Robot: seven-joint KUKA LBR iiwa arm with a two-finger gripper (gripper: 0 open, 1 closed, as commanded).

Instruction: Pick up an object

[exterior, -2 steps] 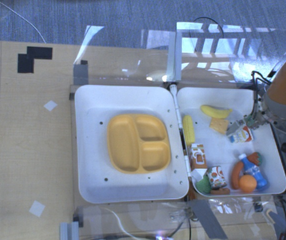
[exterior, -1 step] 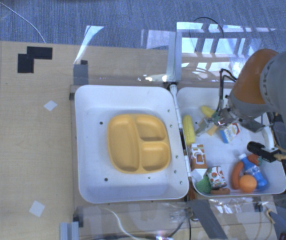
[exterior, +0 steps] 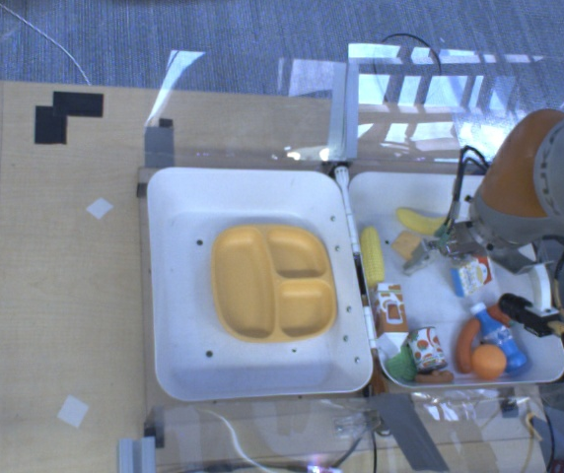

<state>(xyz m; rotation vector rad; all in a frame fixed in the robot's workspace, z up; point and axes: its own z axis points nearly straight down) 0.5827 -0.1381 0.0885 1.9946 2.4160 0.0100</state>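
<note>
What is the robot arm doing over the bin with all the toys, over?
Gripper low in right bin, nothing seen held. Corn cob and banana close by. Yellow tray alone in left bin.

One fixed camera looks down at a slant on both white bins [exterior: 252,387].

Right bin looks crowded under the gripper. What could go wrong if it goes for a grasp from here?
1. The gripper sits low in the right bin between the banana and the small white carton; closing here may catch nothing or nudge both.
2. The corn cob lies against the wall beside the left bin, leaving little room to get around it.
3. Items at the near end, like the orange and blue bottle, touch each other, so lifting one could drag its neighbour.
</note>
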